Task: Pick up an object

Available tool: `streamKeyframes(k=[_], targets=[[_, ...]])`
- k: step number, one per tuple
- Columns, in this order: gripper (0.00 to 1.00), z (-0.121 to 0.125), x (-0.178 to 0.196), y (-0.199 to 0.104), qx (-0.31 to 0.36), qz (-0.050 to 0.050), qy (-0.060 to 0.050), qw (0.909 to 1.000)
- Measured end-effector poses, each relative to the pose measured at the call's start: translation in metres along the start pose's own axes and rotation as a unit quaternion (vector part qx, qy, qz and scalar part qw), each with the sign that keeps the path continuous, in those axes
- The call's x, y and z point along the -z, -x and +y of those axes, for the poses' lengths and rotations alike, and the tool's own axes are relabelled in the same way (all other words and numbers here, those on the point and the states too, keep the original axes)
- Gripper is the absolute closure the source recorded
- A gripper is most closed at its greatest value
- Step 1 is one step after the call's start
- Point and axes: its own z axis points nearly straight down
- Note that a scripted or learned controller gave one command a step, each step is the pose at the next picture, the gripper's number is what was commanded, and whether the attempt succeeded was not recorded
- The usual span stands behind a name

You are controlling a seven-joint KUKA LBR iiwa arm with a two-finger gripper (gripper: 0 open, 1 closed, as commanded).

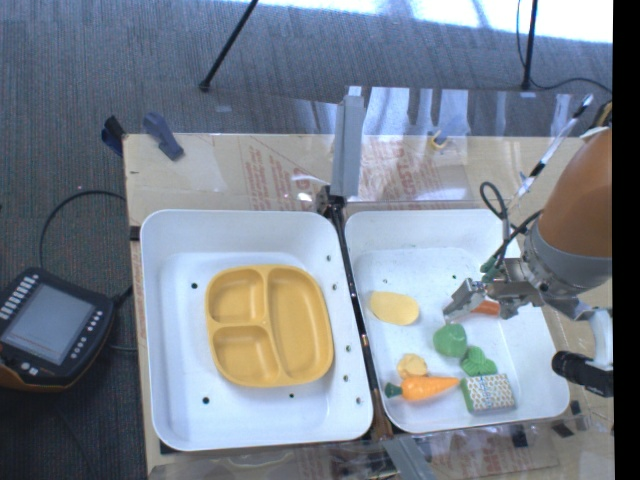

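Observation:
The right bin (420, 233) holds a flat yellow piece (394, 308), a round green piece (451, 341), a darker green piece (479, 360), a small yellow piece (411, 366), an orange carrot (428, 388) and a speckled block (489, 393). My gripper (478, 299) hangs over the right bin's middle right, just above the round green piece. A small orange-red item (487, 308) shows right beside the fingers; whether it sits between them is unclear.
The left bin (175, 268) carries a yellow divided plate (268, 324). A grey upright post (347, 148) stands behind the bins' shared wall. A teach pendant (50, 328) lies on the floor at the left. Cables hang near the arm (575, 208) at the right.

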Motion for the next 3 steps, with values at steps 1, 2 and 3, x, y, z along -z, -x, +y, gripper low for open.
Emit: streamKeyframes(k=[1, 2, 3], targets=[[0.0, 0.005, -0.132, 0.039, -0.011, 0.0, 0.001, 0.9999], [1.0, 0.005, -0.123, 0.039, -0.014, 0.001, 0.0, 0.9999], [1.0, 0.034, -0.01, -0.014, -0.082, 0.0, 0.005, 0.9966]])
